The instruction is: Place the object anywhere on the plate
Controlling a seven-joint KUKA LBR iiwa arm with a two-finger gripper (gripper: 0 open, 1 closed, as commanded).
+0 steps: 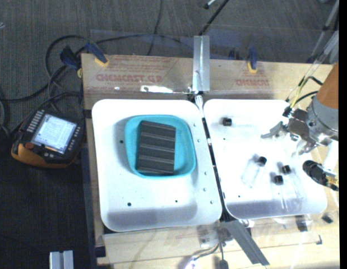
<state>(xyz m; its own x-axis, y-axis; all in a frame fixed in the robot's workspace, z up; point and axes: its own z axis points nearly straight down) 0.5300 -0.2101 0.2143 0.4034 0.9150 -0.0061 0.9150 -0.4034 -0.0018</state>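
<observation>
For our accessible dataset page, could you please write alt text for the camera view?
A dark grey ribbed block lies on a teal plate in the left white bin. In the right white bin lie a few small clear vials with black caps, while the grey and orange arm reaches in from the right edge.

Far to the gripper's (301, 140) left sits a turquoise plate (187, 150) in a white bin (106, 167), bearing a dark grey slab (156, 147) ribbed with lighter stripes. Under the silvery gripper, the second bin (240, 203) is white too, dotted with small black caps (227, 121). The arm (336, 88) shows orange over grey.
</observation>
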